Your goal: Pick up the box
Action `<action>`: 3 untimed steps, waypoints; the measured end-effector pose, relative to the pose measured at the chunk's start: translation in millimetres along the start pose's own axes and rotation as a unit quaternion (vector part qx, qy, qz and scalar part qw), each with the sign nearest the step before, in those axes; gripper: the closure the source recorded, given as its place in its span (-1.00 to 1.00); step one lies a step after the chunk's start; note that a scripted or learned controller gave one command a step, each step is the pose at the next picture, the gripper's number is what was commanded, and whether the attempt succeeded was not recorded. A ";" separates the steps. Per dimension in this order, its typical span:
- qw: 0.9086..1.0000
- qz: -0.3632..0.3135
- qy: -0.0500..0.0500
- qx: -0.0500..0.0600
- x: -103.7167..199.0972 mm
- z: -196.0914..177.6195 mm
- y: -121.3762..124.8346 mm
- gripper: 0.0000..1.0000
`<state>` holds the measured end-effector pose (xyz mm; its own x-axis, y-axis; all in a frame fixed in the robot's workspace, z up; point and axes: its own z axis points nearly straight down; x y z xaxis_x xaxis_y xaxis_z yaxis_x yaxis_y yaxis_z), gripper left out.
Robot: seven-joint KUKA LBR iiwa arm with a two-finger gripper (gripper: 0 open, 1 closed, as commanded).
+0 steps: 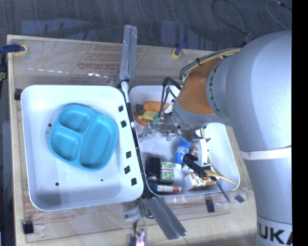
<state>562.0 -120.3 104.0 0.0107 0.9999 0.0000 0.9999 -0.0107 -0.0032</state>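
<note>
White, smooth plastic with rounded corners makes up the right bin, where the clutter lies. The gripper, bare metal below the arm's orange band, hangs low over the right bin's far left part, close to an orange, carrot-shaped thing. Whether it is spread or closed I cannot tell. The box, a flat-faced printed carton in white, orange and brown, lies at the right bin's near right corner, partly hidden by the robot. Along the right bin's near wall lies a slim tube with a red end. Just behind it are a small green-and-white printed pack and a matte black block. Near the right bin's middle sits a glossy blue, rounded thing. Just beside the right bin's left wall is the left bin, holding a blue three-part plate with soft, rounded edges.
</note>
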 end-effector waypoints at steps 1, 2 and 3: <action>0.999 0.046 0.000 0.000 38.5 -87.5 -36.5 -1.00; 0.989 0.147 0.001 0.001 32.2 -109.1 -77.1 -1.00; 0.997 0.079 -0.002 -0.002 13.5 -18.9 -84.5 -1.00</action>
<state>477.7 -105.9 123.1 0.1678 0.9858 -0.0036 0.9858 -0.1678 0.0021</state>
